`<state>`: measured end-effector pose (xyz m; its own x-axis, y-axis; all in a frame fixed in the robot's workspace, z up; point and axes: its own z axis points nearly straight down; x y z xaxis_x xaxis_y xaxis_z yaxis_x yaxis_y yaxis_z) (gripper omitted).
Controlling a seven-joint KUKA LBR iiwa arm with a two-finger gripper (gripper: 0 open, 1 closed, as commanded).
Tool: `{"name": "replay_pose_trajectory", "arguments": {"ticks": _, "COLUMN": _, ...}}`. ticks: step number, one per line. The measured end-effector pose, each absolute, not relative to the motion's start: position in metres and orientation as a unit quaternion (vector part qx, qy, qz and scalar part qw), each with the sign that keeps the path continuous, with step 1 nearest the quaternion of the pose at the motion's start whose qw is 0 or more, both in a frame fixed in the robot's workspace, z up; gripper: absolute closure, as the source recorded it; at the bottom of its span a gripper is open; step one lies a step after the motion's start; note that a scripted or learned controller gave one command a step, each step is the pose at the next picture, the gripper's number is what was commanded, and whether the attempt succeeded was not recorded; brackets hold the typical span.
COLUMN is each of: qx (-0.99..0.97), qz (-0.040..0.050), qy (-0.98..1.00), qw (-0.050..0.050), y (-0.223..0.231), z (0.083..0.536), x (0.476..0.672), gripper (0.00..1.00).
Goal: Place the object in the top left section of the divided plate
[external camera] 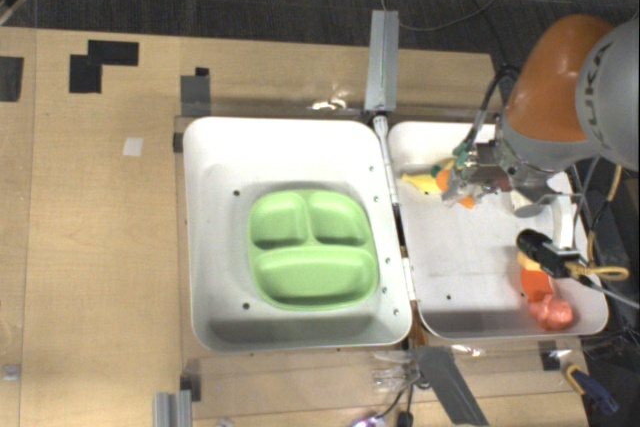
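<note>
A green divided plate [312, 247] lies in the left white bin [215, 215], with two small sections at its top and one wide section below. All three sections are bare. My gripper [468, 183] hangs low over the upper part of the right bin [450, 265]. Directly to its left lies a yellow object [424, 182]. A small orange piece [466, 201] shows just under the gripper; whether it is held is unclear.
An orange block [537, 281] and a pink rounded object [553, 313] sit in the right bin's lower right corner. A metal rail [383, 65] runs back from the divide between the bins. The grey arm with its orange band [550, 90] covers the bin's upper right.
</note>
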<state>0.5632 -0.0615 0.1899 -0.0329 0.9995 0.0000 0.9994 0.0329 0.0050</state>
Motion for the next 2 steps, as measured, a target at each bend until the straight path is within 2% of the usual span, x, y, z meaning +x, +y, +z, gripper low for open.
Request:
{"name": "replay_pose_trajectory", "arguments": {"ticks": 1, "qx": 0.772, "qz": 0.0012, "qy": 0.636, "qw": 0.0, "y": 0.005, "z": 0.196, "x": 0.489, "gripper": 1.0}}
{"name": "replay_pose_trajectory", "arguments": {"ticks": 2, "qx": 0.71, "qz": 0.0015, "qy": 0.704, "qw": 0.001, "y": 0.048, "z": 0.232, "x": 0.579, "gripper": 1.0}}
